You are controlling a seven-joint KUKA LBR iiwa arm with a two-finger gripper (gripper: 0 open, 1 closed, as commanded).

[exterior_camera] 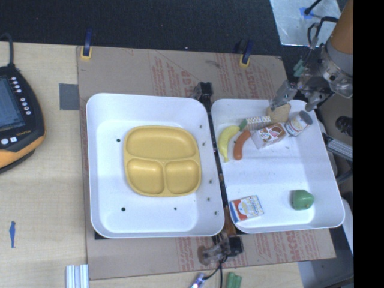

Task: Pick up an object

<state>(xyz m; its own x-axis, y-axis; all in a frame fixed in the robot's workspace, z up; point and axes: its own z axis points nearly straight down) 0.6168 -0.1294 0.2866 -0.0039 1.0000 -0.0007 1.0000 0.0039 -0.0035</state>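
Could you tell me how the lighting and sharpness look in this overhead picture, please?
In the camera view, light is even and soft; the yellow tray casts faint shadow in the left bin; a bright patch glares on the dark floor at top right; the gripper looks slightly blurred; small items in the right bin stay fairly sharp.

A robotics lab — a wooden bench with cardboard clamped down, two white bins, a teach pendant, and a robot arm — toy food as test items.
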